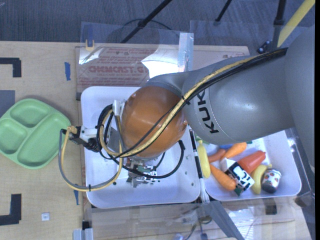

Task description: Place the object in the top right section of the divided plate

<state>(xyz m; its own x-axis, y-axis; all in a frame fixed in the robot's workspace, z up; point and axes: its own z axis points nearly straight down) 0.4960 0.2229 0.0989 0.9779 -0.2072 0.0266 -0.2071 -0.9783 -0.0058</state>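
Grey arm [240,109] reaches in from the right and bends down over the left bin [95,184], its orange band [150,121] covering most of that bin's middle. Below the band, the gripper [140,176] points down toward the bin floor near the front wall; its end is hidden under the wrist and cabling, so whether it is open, closed or holding anything cannot be told. Yellow and black cables [85,149] loop out from the wrist over the bin's left edge. The divided plate [32,131], light green with three sections, lies on the wooden bench [40,69] to the left of the left bin, well apart from the gripper. Which object is meant to be carried cannot be told from the view, and nothing is visible in the plate's sections. The right bin [292,184] holds a cluster of toy foods: orange carrots [222,176], a red pepper-like piece [252,160], a yellow banana-like piece [259,176], a black and white block [239,176] and a small grey, speckled round thing [271,180], all crowded together and touching. A long yellow piece [202,159] lies along the divide between the two bins.
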